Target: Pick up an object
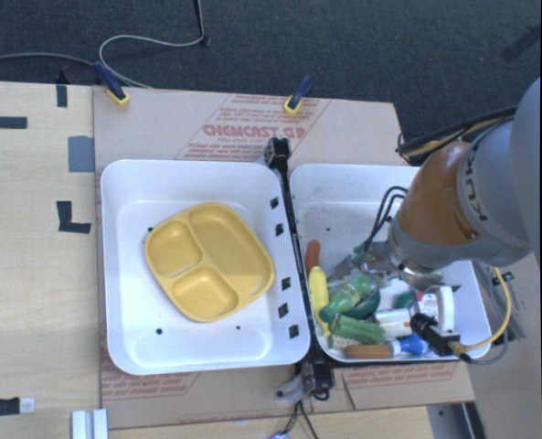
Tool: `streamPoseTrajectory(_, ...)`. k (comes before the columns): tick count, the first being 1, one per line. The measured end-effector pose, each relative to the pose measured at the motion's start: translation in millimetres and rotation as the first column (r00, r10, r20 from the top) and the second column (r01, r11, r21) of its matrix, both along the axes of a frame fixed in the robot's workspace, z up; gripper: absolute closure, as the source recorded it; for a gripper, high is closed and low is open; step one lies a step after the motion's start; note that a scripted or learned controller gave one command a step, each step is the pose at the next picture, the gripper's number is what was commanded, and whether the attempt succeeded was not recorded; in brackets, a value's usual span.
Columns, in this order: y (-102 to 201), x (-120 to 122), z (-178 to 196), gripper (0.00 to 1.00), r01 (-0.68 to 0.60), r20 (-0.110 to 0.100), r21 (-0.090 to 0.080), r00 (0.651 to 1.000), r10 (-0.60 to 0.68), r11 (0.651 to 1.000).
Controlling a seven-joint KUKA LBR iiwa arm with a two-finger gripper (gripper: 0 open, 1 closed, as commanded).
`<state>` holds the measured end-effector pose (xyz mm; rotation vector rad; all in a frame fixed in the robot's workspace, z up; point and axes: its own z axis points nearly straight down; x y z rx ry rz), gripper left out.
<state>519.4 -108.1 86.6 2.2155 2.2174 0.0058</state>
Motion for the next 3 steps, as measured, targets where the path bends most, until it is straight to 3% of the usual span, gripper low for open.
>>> streamPoseTrajectory(1, -0.5, 0.5, 9.6, 1.00, 0.001, 0.001, -0.001, 1.000, -0.001, 1.000)
streamPoseTrajectory(2, 64.6, -33.6, 119.7, 1.00, -0.001, -0.008, 0.003, 1.000, 0.001, 1.000)
streamPoseTrajectory(3, 104.9, -35.2, 166.5, 1.00, -0.001, -0.008, 0.003, 1.000, 0.001, 1.000)
